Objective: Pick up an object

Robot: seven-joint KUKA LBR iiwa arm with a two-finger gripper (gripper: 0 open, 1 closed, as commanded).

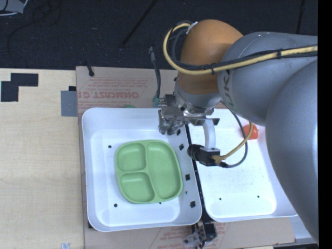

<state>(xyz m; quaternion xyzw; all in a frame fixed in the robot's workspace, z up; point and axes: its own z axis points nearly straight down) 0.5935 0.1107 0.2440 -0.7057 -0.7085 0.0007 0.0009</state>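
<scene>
Reaching in from the right: grey arm (pixel 280 102) fills the upper right, orange band (pixel 207 45) above the wrist sitting over the far end of the divide between the two bins. Yellow cable (pixel 174 53) looped around the band, then running right along the arm. Wrist pointing down and slightly left, toward the far right corner of the left bin (pixel 98 191).

Gripper (pixel 168 122) just over the left bin's far right edge, hanging above bare white floor, near the top right corner of the green plate (pixel 148 170) but apart from it. Nothing visible between the fingers. Open or closed: cannot tell, tips too small and dark against the wrist hardware.

Green plate: three-compartment divided tray, lying flat in the middle of the left bin, slightly rotated, untouched. Sole clear candidate for the pick.

Small orange object (pixel 251 131) in the right bin (pixel 244 201), near its far side, partly hidden behind the arm; identity unclear. Black cable loop with a connector (pixel 205 154) hanging from the wrist over the right bin's left edge, just beside the divide.

Brown cardboard sheet (pixel 119 90) under both bins, printed lettering visible beyond the left bin. Light wooden bench top (pixel 36 154) to the left.
</scene>
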